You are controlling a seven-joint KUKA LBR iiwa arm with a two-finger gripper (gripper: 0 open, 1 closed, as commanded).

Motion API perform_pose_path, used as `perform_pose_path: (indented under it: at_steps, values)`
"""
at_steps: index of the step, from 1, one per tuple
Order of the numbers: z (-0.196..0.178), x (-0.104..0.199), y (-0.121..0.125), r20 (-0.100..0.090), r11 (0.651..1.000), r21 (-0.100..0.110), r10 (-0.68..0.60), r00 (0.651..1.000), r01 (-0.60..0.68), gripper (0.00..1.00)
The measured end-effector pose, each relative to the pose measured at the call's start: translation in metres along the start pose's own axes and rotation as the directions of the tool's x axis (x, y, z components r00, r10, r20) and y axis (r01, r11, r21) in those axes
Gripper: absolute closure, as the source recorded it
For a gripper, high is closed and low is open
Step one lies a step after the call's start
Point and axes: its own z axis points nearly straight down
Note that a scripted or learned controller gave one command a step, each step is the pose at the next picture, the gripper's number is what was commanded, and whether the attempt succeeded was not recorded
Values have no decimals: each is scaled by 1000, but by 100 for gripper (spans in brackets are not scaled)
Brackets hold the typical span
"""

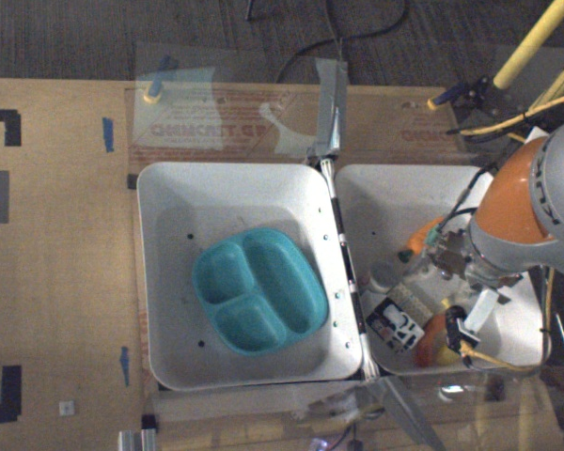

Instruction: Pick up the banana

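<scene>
- In the lower right of the frame, inside the right-hand shallow white bin (385, 188), the two-finger gripper (461, 332) hangs low; I cannot tell whether it is open or closed.
- Touching it on the left lies a rounded red-and-yellow object (434, 343); I cannot say whether this is the banana.
- Just left sits a small black-and-white box (395, 325).
- The left-hand shallow white bin (169, 205) holds a teal three-compartment plastic plate (259, 289).
- Higher up, a small orange object (417, 240) lies beside the grey arm's orange band (509, 207).
</scene>
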Motion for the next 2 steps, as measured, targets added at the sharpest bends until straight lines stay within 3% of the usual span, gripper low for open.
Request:
perform_pose_path:
  at_steps: [1, 2]
  values:
    - [-152, -60, 6, 5, 999, 13, 32, 999, -32, 0]
    - [1, -55, -20, 1, 998, 5, -65, 998, 65, 0]
